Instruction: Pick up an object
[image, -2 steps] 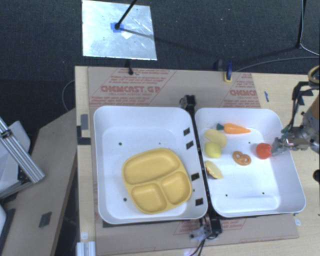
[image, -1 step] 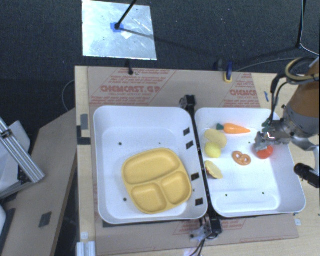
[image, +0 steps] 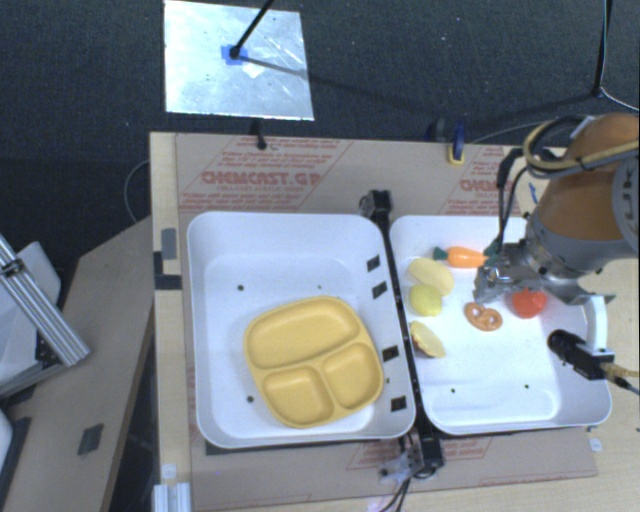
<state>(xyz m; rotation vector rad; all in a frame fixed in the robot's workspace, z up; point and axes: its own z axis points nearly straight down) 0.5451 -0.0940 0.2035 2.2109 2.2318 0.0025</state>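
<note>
- Camera view: tool (image: 492, 283) sits low in the right bin (image: 520, 405), between carrot (image: 464, 257) and tomato slice (image: 485, 318); grip state — cannot tell.
- Red tomato (image: 529, 301) just beside it, pale yellow pieces (image: 430, 275) to its left.
- Step looks like approach; nothing visibly held.
- Next: centre over one item, close, lift.
- Yellow tray (image: 312, 358) lies in the left bin (image: 230, 250).

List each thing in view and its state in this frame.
Yellow three-compartment plastic tray: flat in left white bin.
Orange toy carrot: lying in right white bin.
Red toy tomato: beside pincer.
Tomato slice: lying flat.
Pincer: low over right bin.
</note>
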